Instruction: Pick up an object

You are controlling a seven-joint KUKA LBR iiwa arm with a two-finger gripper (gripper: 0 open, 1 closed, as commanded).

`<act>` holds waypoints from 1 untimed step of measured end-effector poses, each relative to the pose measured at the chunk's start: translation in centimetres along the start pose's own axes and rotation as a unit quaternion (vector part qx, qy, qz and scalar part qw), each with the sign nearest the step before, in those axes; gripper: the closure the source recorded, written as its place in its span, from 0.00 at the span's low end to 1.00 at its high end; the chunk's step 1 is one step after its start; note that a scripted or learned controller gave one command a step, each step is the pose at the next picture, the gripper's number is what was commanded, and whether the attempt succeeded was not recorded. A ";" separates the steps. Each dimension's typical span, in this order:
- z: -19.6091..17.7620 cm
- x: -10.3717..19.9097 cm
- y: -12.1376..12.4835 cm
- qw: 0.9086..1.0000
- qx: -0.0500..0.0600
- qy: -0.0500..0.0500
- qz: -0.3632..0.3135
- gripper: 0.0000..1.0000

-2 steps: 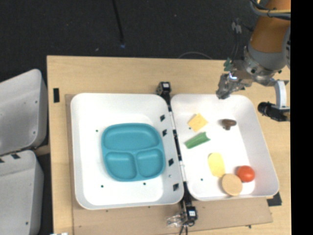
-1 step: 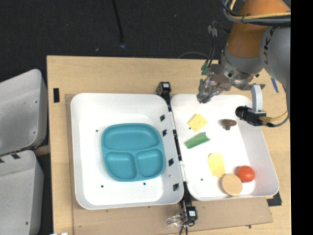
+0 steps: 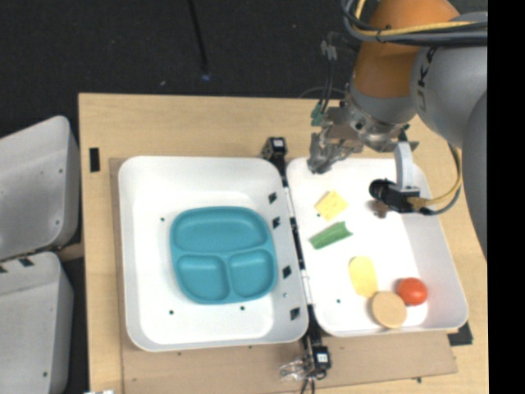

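Observation:
The right bin [image 3: 426,245] holds a yellow block [image 3: 330,205], a green strip [image 3: 330,236], a yellow oval piece [image 3: 362,274], a tan round disc [image 3: 388,309] and a red ball [image 3: 412,290]. My gripper [image 3: 321,156] hangs over the bin's far left corner, above and just behind the yellow block. Its fingers point down and look close together, with nothing visible between them.
The left bin [image 3: 139,302] holds a teal divided tray [image 3: 221,253]. A black clip [image 3: 274,147] sits at the far end of the rim between the bins. A cable and black fitting [image 3: 394,194] hang beside the wrist over the right bin.

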State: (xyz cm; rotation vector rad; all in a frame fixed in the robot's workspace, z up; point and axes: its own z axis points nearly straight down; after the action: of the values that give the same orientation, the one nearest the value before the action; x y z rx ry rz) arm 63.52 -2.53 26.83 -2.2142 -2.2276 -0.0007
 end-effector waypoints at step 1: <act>0.9 5.4 -1.6 1.000 0.001 0.000 0.000 1.00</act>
State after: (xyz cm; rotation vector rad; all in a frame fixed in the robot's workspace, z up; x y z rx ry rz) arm 61.84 2.82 25.90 -2.2138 -2.2273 0.0013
